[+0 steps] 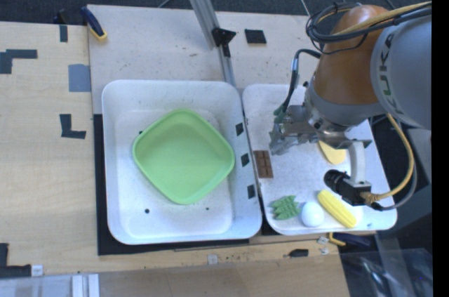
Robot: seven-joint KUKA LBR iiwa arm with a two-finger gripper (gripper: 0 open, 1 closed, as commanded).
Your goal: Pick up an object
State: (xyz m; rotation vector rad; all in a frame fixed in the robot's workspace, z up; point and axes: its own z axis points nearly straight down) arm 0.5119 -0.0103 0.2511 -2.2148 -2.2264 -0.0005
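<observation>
**Brown block lies just left of the hand**

Brown and flat, a small block (263, 163) rests on the right bin's (261, 100) floor by its left wall, just beside the hand (283, 141) and a little below it in the camera view, long axis running up and down the picture; whether the hand is clenched or released I cannot tell; a short move leftward looks enough. A corn cob (337, 208), white ball (312, 214) and green leafy piece (285, 207) crowd the near edge; the left bin (112, 148) holds a green plate (184, 156) on the pale worktop (42, 120).
</observation>
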